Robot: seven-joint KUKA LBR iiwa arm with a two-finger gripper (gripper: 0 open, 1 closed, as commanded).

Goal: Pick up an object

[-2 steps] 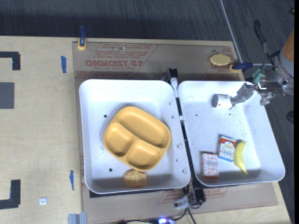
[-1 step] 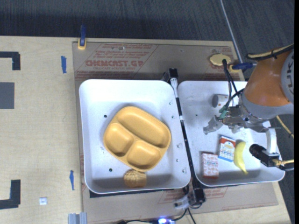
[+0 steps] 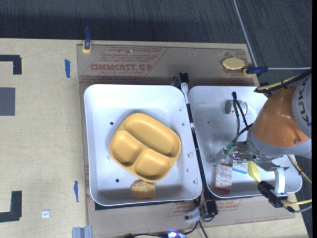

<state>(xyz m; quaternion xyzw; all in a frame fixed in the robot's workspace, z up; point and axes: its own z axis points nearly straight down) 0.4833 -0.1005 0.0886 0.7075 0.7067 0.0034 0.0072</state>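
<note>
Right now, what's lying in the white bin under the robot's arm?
In the right bin: a small red-and-white box, something yellow beside it, a grey object further back. The arm covers the rest.

Bright, even light falls from overhead. The 2 white bins (image 3: 94, 133) glare slightly, nearly washed out. The yellow tray (image 3: 144, 145) shows soft sheen and a faint shadow. Detail is somewhat soft and grainy; the dark floor (image 3: 148, 9) stays dim.

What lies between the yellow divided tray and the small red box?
In the camera view, bare floor of both bins, and their adjoining rims, lie between the yellow divided tray and the small red box.
</note>
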